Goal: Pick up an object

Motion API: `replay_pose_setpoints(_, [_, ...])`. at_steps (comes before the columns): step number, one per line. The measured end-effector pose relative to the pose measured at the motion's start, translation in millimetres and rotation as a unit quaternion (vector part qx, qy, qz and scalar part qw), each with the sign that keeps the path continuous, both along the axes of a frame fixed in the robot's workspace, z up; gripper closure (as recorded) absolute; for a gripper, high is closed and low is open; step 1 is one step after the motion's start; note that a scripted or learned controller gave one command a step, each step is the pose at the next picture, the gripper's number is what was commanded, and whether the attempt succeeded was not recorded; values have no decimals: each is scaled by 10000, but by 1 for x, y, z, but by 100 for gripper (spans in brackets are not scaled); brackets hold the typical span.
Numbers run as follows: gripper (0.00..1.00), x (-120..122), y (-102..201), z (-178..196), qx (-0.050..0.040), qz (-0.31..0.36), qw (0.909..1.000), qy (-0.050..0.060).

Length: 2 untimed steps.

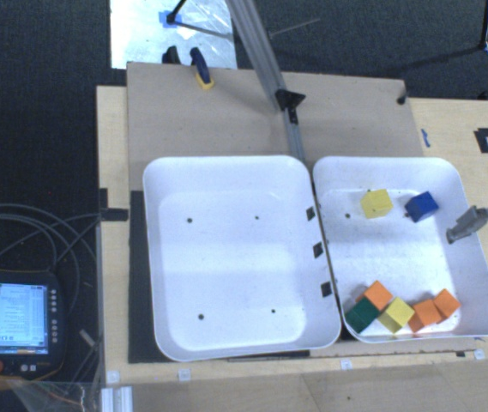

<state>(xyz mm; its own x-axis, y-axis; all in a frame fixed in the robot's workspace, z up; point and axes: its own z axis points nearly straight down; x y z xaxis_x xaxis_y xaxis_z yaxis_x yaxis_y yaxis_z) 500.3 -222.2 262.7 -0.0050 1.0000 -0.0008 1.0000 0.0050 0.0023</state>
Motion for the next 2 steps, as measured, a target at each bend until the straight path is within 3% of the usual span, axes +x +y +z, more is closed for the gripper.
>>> replay_pose_setpoints(1, [0,0,0,0,1,-3,10000,-2])
replay_pose_setpoints(2, [0,0,-1,-41,5,-16,10000,17])
